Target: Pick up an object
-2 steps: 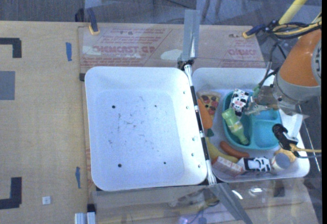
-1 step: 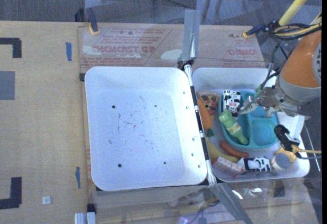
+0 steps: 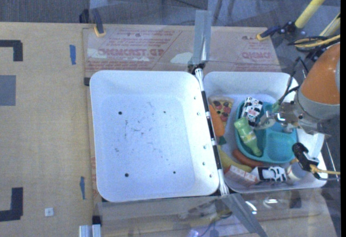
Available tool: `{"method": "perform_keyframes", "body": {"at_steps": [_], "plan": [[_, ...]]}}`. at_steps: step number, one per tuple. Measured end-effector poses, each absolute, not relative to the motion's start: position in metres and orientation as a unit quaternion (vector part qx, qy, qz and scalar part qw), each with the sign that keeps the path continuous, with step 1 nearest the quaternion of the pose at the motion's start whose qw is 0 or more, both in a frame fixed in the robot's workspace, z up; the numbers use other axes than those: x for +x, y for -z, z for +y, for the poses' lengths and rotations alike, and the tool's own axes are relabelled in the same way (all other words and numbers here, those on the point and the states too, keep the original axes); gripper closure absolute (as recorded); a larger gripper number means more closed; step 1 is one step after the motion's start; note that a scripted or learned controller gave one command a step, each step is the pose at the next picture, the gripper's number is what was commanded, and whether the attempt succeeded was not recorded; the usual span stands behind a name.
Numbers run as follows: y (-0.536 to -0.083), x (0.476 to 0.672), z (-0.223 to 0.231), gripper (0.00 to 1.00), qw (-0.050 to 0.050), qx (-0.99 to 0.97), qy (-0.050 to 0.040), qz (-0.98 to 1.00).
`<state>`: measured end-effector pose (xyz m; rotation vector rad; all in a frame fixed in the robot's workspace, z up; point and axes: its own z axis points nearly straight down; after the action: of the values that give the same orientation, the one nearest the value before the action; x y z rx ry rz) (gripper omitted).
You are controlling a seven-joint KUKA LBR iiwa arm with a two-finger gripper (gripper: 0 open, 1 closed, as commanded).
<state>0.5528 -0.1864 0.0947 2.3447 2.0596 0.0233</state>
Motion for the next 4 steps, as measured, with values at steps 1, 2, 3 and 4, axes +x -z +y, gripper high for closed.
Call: {"method": "perform_keyframes", "body": {"at_steps": [1,2,3,4], "plan": [[-0.109,0.559,-0.175,1.00,0.006,0.748,-0.0163,0.664],[-0.108,0.557,-0.181,0.00,0.008,0.749,-0.0123,0.662],[-0.094,0.644,-0.158,0.00,0.004,0.739,-0.0021,0.673],[-0.107,0.646,-0.157,1.00,0.008,0.738,-0.0033,0.675]]}}
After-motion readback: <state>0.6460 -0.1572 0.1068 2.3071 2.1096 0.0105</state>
